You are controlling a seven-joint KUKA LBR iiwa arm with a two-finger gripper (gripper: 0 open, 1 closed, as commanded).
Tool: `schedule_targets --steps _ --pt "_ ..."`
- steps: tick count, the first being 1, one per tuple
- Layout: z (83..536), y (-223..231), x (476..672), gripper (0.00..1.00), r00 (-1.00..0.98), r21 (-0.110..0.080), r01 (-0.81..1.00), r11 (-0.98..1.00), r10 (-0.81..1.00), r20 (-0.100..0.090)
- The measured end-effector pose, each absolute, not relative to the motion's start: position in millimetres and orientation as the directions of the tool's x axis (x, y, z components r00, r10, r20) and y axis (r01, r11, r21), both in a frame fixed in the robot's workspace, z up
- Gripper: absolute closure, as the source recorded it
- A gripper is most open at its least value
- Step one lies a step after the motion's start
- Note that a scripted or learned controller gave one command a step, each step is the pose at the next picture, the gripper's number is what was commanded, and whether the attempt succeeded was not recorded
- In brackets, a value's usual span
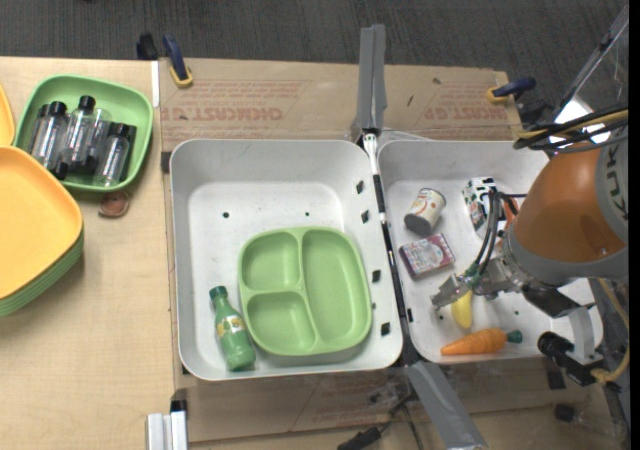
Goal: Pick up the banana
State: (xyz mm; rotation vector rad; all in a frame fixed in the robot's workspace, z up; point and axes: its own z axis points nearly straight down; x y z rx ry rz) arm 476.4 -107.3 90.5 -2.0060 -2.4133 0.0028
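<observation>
While the arm [570, 213] reaches in from the right over the right bin [400, 163], we see its gripper [455, 296] lowered near that bin's near edge. Its fingers [446, 292] sit right at the top of the banana [462, 311], touching or very nearly so, but we cannot tell whether they are spread or closed, nor whether the fruit lies between them. The banana, a short yellow piece, rests on the bin floor, just far of an orange carrot [475, 342] with a green tip. To the left of the gripper we note a pink packet [427, 256], and farther off a small cup [426, 209] lying tilted. A white and black item [479, 200] lies far right of that, partly behind the cables.

The left bin [195, 238] holds a green divided tray [303, 291] and, just beside its near-left corner, a green bottle [231, 328]. On the worktop [100, 338] at the far left stands a green dish [135, 108] of dark-capped vials [82, 138], and a stack of orange plates [35, 228] lies nearer us.
</observation>
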Motion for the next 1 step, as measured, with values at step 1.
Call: schedule_targets --steps 1 --pt "99.0 -108.2 476.5 1.00 -0.178 -0.004 0.984 0.178 0.984 0.002"
